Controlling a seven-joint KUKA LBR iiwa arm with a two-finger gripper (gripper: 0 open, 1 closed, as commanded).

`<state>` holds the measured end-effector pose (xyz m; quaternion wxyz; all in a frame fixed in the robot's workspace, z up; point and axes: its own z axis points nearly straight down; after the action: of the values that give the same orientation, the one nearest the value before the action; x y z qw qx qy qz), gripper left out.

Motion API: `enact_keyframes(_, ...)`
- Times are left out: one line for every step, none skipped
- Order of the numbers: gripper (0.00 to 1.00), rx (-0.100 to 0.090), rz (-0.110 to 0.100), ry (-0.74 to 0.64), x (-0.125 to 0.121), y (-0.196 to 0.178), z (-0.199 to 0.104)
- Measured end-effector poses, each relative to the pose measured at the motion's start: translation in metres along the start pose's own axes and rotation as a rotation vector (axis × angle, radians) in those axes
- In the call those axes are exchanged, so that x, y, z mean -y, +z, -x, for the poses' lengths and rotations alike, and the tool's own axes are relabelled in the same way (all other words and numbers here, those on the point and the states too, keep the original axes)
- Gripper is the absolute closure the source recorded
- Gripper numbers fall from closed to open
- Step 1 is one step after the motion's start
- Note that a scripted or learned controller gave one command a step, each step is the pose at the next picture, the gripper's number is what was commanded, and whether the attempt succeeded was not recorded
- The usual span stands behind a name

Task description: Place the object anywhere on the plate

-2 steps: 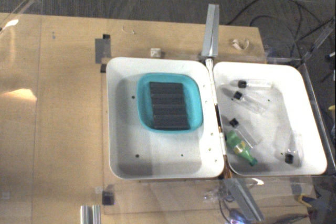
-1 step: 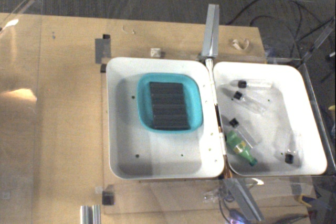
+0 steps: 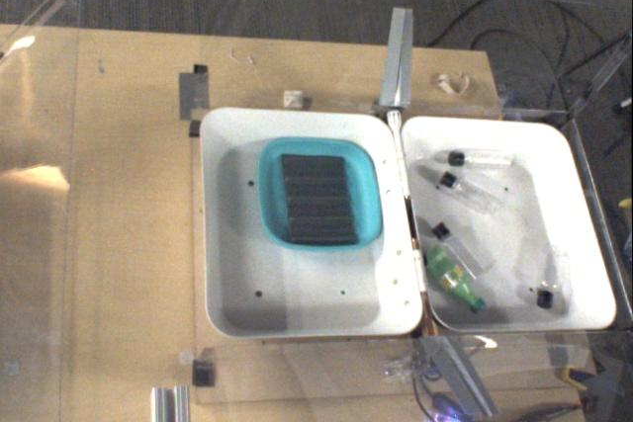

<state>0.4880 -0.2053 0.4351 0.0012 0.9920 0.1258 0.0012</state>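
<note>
While the task is waiting on a pick, gripper: I cannot tell its state, nor whether it is carrying anything.
Task's thing: several candidates are lying in the shallow white bin [image 3: 579, 212] that is not holding the plate; I cannot tell which one is meant.
Green plastic bottle [image 3: 455, 277]: lying tilted near that bin's near edge, close to the wall shared with the other bin.
Clear vials with black caps [image 3: 465, 175]: lying scattered from the far edge towards the middle, some just beside each other.
Small black-capped piece [image 3: 545, 296]: sitting alone towards the near outer corner.
Teal rounded-square plate [image 3: 269, 198]: resting in the far half of the neighbouring white bin [image 3: 223, 262], with a dark ribbed rectangle [image 3: 318, 200] at its middle; whether that is part of the plate is unclear.
Doing the step well: I am judging the green bottle the easiest target, and advising closing across its narrow body, lifting clear of the shared wall, then releasing low over the plate's middle.
</note>
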Motion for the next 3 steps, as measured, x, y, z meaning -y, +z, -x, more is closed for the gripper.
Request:
enact_keyframes(0.00,0.002,-0.002,0.047,0.005,0.101,-0.001)
enact_keyframes(0.00,-0.001,0.000,0.043,0.000,-0.001,0.000)
enact_keyframes(0.00,0.002,-0.003,0.047,0.000,0.123,0.000)
